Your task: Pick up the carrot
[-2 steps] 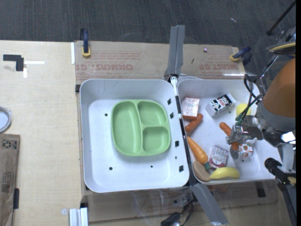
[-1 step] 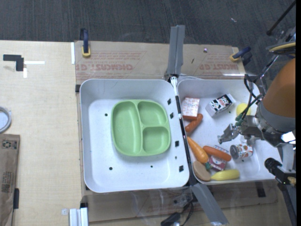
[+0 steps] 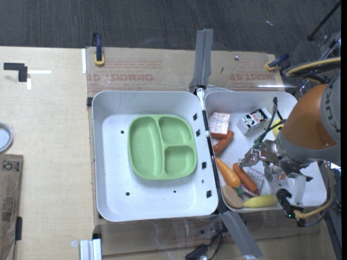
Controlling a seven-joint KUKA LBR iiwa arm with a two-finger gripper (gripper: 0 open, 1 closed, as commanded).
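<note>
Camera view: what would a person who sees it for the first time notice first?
The green plate with three compartments lies in the middle of the left bin. The grey arm with its orange band reaches over the right bin, its gripper low above the food toys. There the carrot lies by the left wall, with a banana near the front edge.

Left of me: a shallow white left bin holding a light-green three-compartment plastic plate.
Right bin, below me: a yellow toy banana, a small black-and-white carton, an orange-and-white packet.
</note>
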